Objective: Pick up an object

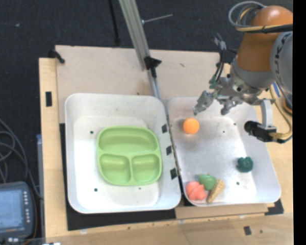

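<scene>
An orange ball (pixel 191 126) lies in the upper left of the right bin (pixel 255 185). A dark green toy (pixel 245 164) sits near that bin's right side. At its front left corner lie a pink toy (pixel 195 190), a light green toy (pixel 207 180) and a tan cone (pixel 215 191) close together. My gripper (pixel 214 105) hangs over the bin's back edge, up and to the right of the ball. Its two fingers are spread apart with nothing between them.
The left bin (pixel 81 116) holds a light green divided plate (pixel 128 155). A slanted metal pole (pixel 137 32) rises behind the bins. A black cable fitting (pixel 260 130) sticks out below the wrist over the right bin's right side.
</scene>
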Tool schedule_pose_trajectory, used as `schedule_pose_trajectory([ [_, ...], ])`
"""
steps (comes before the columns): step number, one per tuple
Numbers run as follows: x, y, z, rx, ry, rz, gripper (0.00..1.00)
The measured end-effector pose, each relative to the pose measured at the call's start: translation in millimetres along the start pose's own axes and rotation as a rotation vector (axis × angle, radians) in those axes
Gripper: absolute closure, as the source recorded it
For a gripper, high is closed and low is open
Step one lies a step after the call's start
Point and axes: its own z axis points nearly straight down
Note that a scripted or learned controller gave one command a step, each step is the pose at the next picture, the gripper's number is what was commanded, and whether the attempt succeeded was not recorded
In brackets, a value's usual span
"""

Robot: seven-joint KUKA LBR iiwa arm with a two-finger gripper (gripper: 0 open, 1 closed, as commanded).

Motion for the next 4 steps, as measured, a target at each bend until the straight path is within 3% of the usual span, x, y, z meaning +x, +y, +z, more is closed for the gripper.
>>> schedule_pose_trajectory([
  [1, 0, 0, 0, 0.000, 0.000, 0.001, 0.00],
  [4, -6, 0, 147, 0.004, -0.002, 0.005, 0.00],
])
